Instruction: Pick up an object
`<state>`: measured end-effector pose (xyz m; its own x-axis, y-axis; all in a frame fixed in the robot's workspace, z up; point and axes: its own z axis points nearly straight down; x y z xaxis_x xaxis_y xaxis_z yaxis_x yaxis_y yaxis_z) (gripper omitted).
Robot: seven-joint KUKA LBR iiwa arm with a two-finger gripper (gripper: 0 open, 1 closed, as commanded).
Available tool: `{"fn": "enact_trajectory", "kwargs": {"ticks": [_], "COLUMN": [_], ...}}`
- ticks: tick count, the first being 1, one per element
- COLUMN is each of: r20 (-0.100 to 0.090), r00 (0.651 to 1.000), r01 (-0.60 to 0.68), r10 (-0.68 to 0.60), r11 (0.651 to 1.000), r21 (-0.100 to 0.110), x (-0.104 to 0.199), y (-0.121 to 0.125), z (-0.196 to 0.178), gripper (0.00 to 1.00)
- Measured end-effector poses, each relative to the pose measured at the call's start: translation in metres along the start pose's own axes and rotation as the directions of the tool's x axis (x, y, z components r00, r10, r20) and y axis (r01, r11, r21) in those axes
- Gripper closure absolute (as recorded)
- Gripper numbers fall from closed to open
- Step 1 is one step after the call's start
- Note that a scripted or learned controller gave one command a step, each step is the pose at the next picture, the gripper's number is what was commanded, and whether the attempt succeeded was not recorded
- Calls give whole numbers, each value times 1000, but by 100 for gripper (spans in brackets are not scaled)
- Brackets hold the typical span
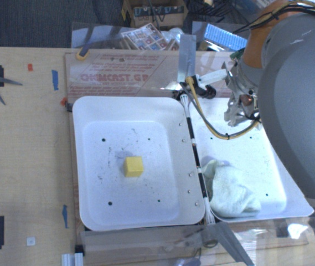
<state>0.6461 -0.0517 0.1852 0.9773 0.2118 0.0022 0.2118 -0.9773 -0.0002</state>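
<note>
At right, we log the grey arm (298,87) looming over the right bin (268,165). The left bin (91,121) sits beside it, edges touching. A crumpled white cloth (230,190) lies at the right bin's near left corner. The gripper (236,112) hangs over that bin's far end; its state we cannot tell, the view being blurred. A small yellow block (134,166) rests mid-floor in the left bin.

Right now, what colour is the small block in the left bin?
Yellow. The block shows best in the camera view, on the white floor of the left bin.
</note>
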Motion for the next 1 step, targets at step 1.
{"fn": "enact_trajectory", "kwargs": {"ticks": [1], "r20": [5], "r00": [998], "r01": [56], "r10": [-56], "r11": [998], "r21": [3], "x": [-43], "y": [66], "z": [93], "gripper": [100]}}
